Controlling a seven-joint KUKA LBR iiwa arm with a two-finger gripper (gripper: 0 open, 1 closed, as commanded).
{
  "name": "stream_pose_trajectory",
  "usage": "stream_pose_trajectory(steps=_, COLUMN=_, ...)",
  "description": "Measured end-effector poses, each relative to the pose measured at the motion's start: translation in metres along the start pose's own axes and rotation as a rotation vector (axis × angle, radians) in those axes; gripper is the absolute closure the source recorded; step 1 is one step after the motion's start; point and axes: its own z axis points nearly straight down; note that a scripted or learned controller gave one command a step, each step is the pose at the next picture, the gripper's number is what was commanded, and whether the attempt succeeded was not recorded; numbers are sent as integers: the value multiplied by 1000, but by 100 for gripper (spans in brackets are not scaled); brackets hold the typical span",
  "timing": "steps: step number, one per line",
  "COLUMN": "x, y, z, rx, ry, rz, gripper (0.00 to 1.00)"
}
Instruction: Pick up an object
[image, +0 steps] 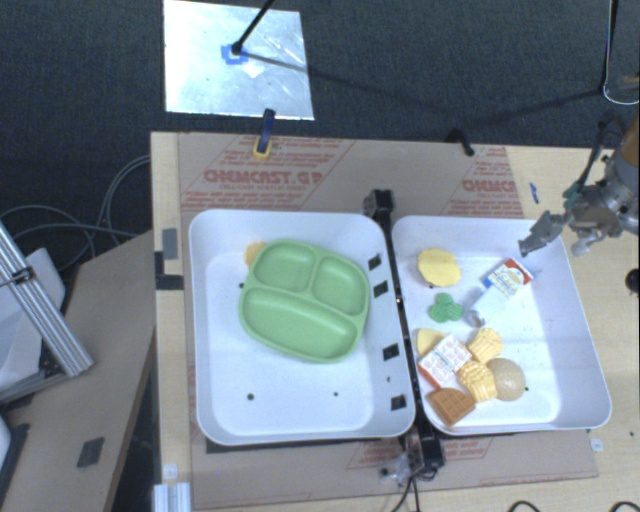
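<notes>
My gripper hangs over the far right corner of the right bin, open, with nothing between its fingers. Just left of and below it lies a small white carton with red and blue print. Further left are a yellow round piece and a green toy vegetable. Clustered in the bin's near left part are a red and white packet, two yellow ridged pieces, a tan ball and an orange waffle.
The left bin holds a green divided plate, with a small yellow-orange item peeking out behind its far left edge. A black divider with clips runs between the bins. Cardboard lies under both.
</notes>
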Motion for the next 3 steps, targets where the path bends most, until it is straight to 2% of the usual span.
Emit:
stream_pose_trajectory(steps=1, x=1, y=2, z=-7, rx=-11, ry=-2, rz=-3, gripper=0)
stream_pose_trajectory(steps=2, x=4, y=1, z=34, rx=-10, ry=-2, rz=-2, gripper=0)
stream_pose_trajectory(steps=3, x=5, y=-2, z=97, rx=-6, ry=-1, rz=-1, gripper=0)
